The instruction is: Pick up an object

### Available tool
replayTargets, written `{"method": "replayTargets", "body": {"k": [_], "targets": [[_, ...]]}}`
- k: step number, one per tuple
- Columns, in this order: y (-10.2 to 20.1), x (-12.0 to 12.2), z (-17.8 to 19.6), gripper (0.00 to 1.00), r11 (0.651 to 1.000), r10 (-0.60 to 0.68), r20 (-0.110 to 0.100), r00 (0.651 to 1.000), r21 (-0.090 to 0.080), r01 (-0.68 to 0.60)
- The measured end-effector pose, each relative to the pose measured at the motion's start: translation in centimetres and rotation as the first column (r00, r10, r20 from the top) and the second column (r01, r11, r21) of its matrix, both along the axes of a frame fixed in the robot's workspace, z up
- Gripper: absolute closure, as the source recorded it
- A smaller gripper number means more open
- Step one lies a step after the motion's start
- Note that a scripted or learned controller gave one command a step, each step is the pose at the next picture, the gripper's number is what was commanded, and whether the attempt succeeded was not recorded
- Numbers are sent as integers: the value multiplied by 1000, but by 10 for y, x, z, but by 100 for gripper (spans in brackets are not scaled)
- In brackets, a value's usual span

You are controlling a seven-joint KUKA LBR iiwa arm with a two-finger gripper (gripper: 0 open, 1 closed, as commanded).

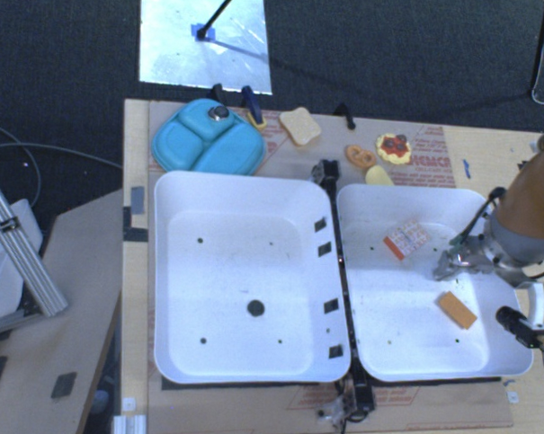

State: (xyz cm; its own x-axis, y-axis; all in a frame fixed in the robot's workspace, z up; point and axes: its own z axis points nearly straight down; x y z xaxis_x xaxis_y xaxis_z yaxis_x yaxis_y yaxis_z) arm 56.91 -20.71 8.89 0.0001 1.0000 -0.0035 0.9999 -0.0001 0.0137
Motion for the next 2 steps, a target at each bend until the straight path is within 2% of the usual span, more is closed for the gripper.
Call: {"method": "replayTargets", "body": {"k": [1,2], "targets": [[-1,-79,1,100,1000,-2,5,1000,-3,2],[12,48,-1,100,1000,11,3,1000,-2,-11]]}}
